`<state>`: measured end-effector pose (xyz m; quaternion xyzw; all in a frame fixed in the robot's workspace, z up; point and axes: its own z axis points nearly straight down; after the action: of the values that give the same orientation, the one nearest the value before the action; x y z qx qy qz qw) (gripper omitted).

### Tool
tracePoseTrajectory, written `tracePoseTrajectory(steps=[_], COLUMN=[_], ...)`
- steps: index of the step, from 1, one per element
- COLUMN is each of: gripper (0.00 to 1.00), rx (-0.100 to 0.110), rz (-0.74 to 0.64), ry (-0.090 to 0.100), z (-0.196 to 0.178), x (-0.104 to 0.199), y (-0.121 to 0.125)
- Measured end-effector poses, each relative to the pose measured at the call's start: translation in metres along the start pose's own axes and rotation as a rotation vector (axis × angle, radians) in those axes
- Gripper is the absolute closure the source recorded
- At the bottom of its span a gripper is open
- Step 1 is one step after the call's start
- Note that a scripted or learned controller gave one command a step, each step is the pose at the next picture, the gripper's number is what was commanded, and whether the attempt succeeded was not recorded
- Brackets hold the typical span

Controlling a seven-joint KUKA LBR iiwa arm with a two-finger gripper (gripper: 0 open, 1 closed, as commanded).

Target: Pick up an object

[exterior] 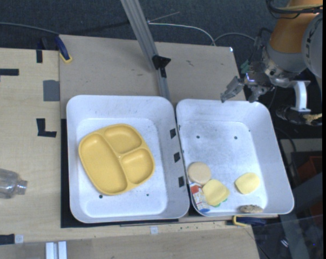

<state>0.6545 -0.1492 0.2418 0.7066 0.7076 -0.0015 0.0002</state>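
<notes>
Overhead, the tool (236,90) sits just outside the far rim of the right bin (271,144), near its back-right corner, above bare surface (109,63). Nothing lies between its fingers; whether it is released or clenched cannot be told.

All candidate objects crowd the right bin's near edge: a round tan cookie-like piece (199,172), a yellow block (215,191) touching it, a second yellow block (248,183) a little apart to the right, a small dark-speckled piece (251,209) against the near wall, and a flat packet (197,197) with red and blue print partly under the first block. The print is too small to read.

Open room: the far two-thirds of the right bin floor is bare white with faint scuffs. Left bin (76,117) carries a yellow divided tray (116,158), three compartments, set at a slant, with free margin along all walls.

A clear bottle (5,183) lies on its side at the left edge of the surface. A metal post (141,28) runs diagonally behind the bins.
</notes>
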Motion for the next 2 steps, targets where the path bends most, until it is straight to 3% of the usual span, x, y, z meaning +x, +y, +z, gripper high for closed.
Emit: tracePoseTrajectory(steps=[1,2], gripper=[0.0,0.0], rx=[-0.004,0.007], rz=[-0.001,0.002], ry=[0.002,0.001], z=[-0.028,0.112], x=[0.006,-0.033], y=[0.0,0.025])
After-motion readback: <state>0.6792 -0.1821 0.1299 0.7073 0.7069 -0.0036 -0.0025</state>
